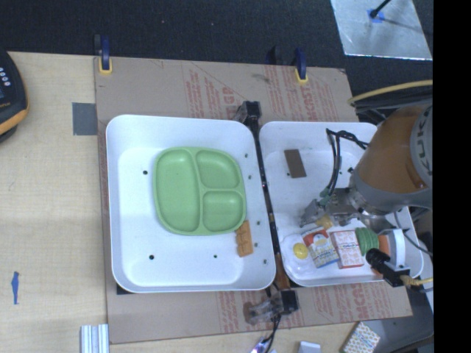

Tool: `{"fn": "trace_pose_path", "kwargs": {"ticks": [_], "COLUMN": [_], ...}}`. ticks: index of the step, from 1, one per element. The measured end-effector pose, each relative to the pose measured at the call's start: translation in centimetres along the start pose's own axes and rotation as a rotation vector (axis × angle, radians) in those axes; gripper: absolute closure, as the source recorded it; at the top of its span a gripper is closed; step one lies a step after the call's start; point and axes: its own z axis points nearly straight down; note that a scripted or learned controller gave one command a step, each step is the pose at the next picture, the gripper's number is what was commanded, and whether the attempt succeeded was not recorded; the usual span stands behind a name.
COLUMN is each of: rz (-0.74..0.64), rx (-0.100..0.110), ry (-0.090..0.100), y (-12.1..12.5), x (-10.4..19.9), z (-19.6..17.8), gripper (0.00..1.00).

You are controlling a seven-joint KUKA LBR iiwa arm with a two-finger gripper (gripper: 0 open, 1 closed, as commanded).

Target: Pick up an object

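Observation:
My gripper hangs low over the middle of the right bin, under the grey arm with its orange band. Just below it lie a small carton with red print, a red and white box, a yellow round piece and a green and white bottle. A brown flat block lies apart at the back of that bin. I see nothing between the fingers.
The left bin holds a green divided plate and a small orange-brown piece near its right wall. Clamps and a cable sit along the seam between the bins. A dark device lies at the far left edge.

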Motion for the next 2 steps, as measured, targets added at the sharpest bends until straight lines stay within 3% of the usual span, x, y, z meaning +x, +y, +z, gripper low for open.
{"fn": "trace_pose_path", "kwargs": {"ticks": [1,2], "rz": [-0.003,-0.002], "rx": [-0.005,-0.004], "ry": [-0.001,-0.002], "y": [1.4,1.4], "x": [1.3,1.1], "z": [1.1,0.0], "gripper": [0.0,1.0]}}
